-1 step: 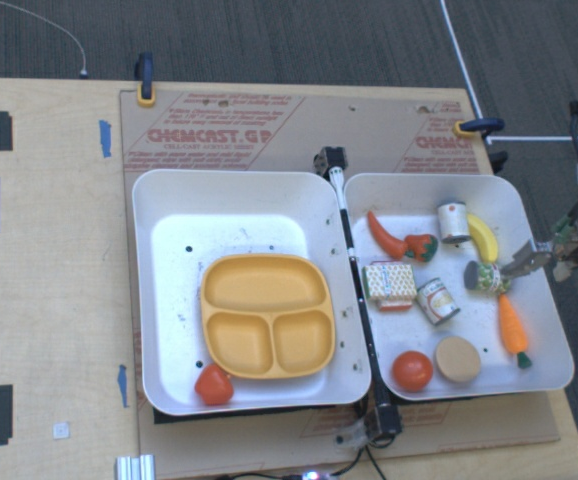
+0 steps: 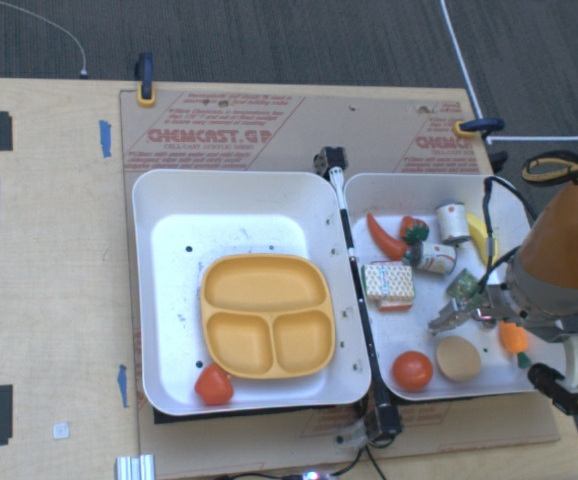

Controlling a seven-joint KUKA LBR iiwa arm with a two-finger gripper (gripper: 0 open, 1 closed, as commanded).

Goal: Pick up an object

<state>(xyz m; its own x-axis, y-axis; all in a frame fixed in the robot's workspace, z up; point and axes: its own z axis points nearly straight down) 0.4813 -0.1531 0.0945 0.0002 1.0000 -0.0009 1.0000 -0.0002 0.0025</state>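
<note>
Tan, rounded, bun-like toy food (image 2: 458,359) lies flat just below the jaws (image 2: 456,313), with no clear long axis. Metal jaws hang low in the right white bin (image 2: 439,393); whether they are open or hold anything cannot be told. A red round tomato toy (image 2: 412,370) sits beside it, probably scattered as pick targets.

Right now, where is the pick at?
Done: the arm has reached into the right bin. In hand: the gripper sits low above the beige round piece, beside the red tomato; nothing visibly between its fingers. Left: grasp and lift. The yellow tray is in the left bin.
</note>
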